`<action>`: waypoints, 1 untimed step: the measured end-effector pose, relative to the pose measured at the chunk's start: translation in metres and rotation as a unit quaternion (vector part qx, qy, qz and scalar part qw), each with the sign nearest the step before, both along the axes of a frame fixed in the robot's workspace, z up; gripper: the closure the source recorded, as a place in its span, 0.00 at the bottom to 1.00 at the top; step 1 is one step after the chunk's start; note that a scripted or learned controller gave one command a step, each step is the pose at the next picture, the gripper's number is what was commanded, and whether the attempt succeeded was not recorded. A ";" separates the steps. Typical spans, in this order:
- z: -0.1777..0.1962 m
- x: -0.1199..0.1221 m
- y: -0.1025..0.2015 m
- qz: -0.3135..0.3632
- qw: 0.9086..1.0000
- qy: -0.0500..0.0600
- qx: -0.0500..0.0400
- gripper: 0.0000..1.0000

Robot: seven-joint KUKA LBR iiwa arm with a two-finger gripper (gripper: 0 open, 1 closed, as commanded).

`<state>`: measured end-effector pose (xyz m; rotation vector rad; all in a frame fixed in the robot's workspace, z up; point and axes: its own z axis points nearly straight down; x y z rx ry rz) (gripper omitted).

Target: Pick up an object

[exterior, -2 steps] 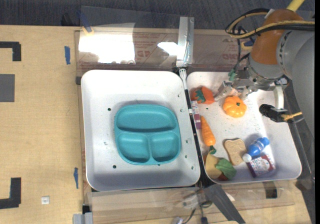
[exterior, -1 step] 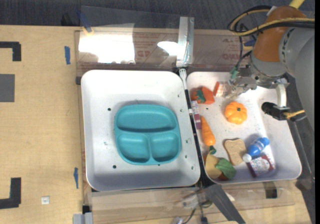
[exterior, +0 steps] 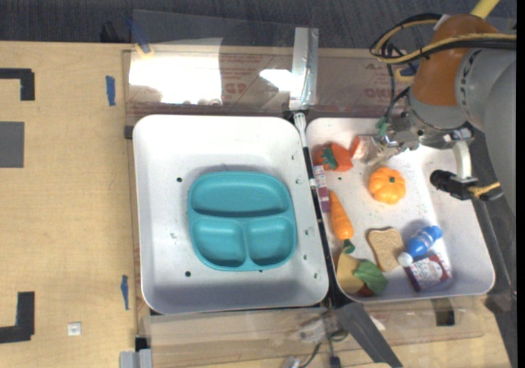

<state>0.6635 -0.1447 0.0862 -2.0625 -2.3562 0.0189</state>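
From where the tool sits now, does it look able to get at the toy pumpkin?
Probably yes. The tool hangs just above the toy pumpkin in the right bin, and nothing lies over it.

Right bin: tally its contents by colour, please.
Right bin, main colour of each:
Orange: 3, pumpkin, carrot, piece by the left wall
Tan: 1, bread slice
Blue: 1, bottle
Yellow-green: 1, corn
Total: 6

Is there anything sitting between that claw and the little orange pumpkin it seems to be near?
Nothing visible. The claw hovers at the back of the right bin, with bare white floor between it and the pumpkin just in front. The carrot lies off to the side.
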 end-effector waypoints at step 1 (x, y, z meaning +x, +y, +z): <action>-0.002 -0.001 0.004 0.000 1.000 0.004 0.004 0.00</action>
